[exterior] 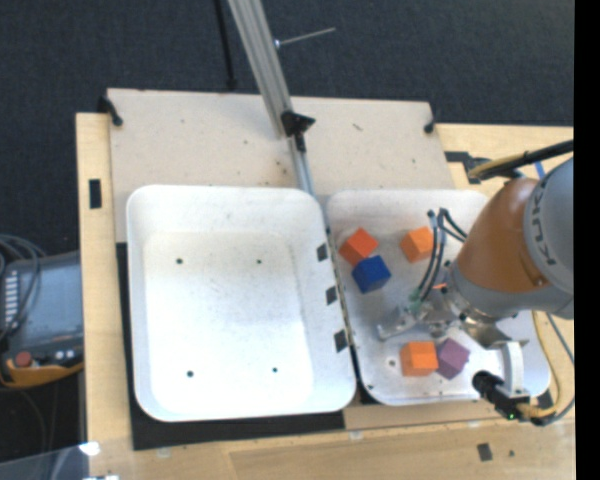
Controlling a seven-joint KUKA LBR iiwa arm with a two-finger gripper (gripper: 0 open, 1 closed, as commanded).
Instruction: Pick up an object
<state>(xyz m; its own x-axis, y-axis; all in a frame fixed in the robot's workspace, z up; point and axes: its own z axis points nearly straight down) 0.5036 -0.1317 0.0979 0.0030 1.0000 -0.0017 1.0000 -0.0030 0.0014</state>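
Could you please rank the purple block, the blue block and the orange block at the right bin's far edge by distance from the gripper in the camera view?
From the gripper:
1. Purple block, just toward the near edge, beside an orange block.
2. Blue block, toward the bin divider.
3. Orange block at the far edge, up beside the arm's cables.
The last two are fairly close in distance.

Glossy white plastic bins (pixel 230 208), matt foam-like blocks (pixel 371 272), pale wooden bench (pixel 95 268).

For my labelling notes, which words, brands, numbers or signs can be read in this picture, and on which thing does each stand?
None can be read.
Grey arm: dark marks at the picture's right edge, cut off and blurred, not readable.
Grey device left of the bench: too blurred to tell any text.
Blocks and both white bins: no lettering seen.
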